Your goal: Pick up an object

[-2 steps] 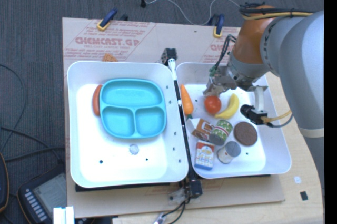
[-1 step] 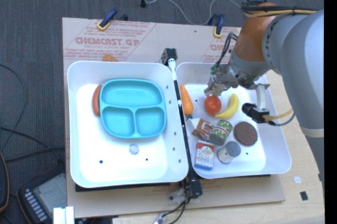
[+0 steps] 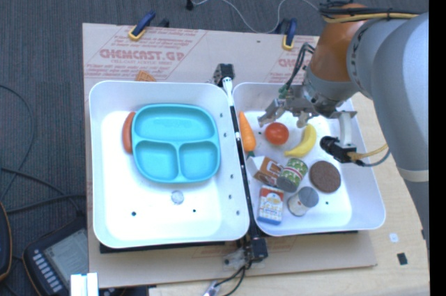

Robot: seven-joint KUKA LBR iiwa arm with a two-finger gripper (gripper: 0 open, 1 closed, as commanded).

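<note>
The grey arm (image 3: 390,72) with its orange band reaches in from the right and ends over the upper part of the right bin (image 3: 369,207). Its tool (image 3: 287,115) hangs just above the red tomato (image 3: 277,133), with 2 fingers spread wide apart, 1 toward the carrot side and 1 toward the banana; nothing is between them.

The right bin holds a cluster of toy foods. The tomato lies near its upper middle, with a yellow banana (image 3: 304,141) just to its right and an orange carrot (image 3: 247,131) against the left wall. Below them are a brown snack packet (image 3: 272,172), a green-labelled can (image 3: 295,170) touching it, a round brown cookie-like disc (image 3: 325,176), a grey can (image 3: 303,200) on its side, and a small white-and-blue carton (image 3: 270,207) near the front wall.

The left bin (image 3: 111,218) holds a blue divided plate (image 3: 175,143) with 3 compartments, and a red-orange sausage-shaped piece (image 3: 127,131) lies just beside its left edge. A small clear round piece (image 3: 177,197) sits below the plate.

Both bins rest on a brown board on the table (image 3: 139,54), held by 2 blue-and-yellow clamps (image 3: 141,26) at the far edge.
</note>
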